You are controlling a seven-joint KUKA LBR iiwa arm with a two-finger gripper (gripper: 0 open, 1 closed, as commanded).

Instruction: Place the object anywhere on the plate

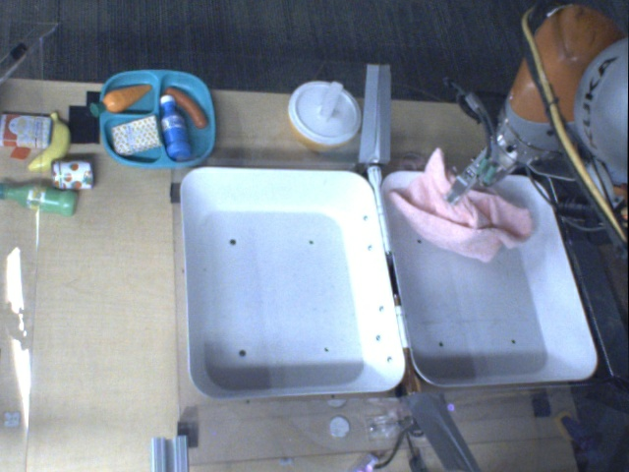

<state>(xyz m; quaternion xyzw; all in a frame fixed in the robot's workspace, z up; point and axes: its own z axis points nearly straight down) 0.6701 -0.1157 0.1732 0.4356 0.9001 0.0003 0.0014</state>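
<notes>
A crumpled pink cloth lies in the back part of the right white bin. My gripper comes in from the right and slants down into the cloth's upper folds. Its fingers are close together, shut on a fold, and the cloth bunches up around the tips, with one corner standing up behind them. The blue divided plate sits on the bench at the far left, beyond the left bin, and holds toy food and a small blue bottle.
The left white bin lies between the cloth and the plate. A white lidded cup stands behind the bins, beside a grey metal post. Small toy items lie at the bench's left edge. Cables hang by the arm at the right.
</notes>
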